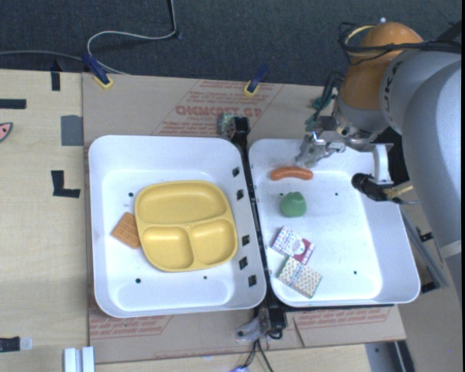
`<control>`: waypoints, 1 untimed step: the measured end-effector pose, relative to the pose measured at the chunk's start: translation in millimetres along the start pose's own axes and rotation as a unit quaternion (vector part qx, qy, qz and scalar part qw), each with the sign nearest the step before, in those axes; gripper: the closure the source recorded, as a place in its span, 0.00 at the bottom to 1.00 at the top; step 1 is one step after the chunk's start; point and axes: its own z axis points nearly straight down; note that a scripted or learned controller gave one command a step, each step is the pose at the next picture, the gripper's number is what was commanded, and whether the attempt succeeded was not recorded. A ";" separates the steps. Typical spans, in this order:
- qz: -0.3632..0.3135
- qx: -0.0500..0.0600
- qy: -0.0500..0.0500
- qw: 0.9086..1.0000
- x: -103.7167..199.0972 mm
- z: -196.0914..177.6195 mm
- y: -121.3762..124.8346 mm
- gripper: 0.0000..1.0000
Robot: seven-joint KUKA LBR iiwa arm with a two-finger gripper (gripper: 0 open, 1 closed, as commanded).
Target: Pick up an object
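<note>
Gripper (310, 152) hovers over the right bin's far edge, above the sausage (291, 174).

Whether it is released or clenched cannot be told. The sausage lies by the far rim of the right bin (387, 285), the ball (293, 204) just nearer, two packets (294, 260) toward the near-left corner; the tray (187, 225) fills the left bin (108, 208).
</note>
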 end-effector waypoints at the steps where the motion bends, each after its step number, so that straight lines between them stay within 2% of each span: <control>1: 0.000 0.000 0.000 1.000 -0.1 0.1 -0.1 0.00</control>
